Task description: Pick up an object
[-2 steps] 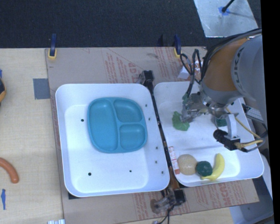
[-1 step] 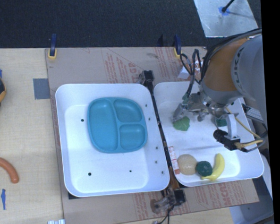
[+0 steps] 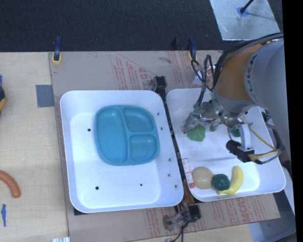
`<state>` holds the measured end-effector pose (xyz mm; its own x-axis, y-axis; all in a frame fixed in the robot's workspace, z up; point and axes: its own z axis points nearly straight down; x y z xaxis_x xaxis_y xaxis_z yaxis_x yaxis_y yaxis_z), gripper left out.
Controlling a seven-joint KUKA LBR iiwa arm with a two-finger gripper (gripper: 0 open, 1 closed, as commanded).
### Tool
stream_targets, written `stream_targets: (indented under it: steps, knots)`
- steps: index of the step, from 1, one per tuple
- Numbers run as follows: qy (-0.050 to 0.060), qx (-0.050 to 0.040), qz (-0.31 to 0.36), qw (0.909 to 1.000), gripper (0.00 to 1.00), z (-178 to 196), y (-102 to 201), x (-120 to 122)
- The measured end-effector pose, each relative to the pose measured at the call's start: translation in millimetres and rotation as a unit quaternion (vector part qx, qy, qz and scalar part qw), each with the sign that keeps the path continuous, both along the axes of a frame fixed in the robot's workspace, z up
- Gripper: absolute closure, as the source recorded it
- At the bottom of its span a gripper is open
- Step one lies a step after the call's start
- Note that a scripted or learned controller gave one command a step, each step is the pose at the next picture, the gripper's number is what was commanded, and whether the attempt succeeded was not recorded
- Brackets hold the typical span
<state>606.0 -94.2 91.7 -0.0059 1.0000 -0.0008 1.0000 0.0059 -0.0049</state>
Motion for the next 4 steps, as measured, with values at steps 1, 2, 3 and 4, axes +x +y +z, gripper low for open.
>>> stream_targets:
  steps: [1,2,3,4]
  knots:
    - [-0.003,-0.0004,-0.001,1.0,0.0,0.3,-10.6,2.8]
    - [0.0,0.0,-0.001,1.0,0.0,-0.1,1.7,-11.9]
    - [0.001,-0.0002,0.0,1.0,1.0,10.1,0.7,-11.9]
    - [0.001,-0.0003,0.0,1.0,0.0,10.0,0.8,-11.9]
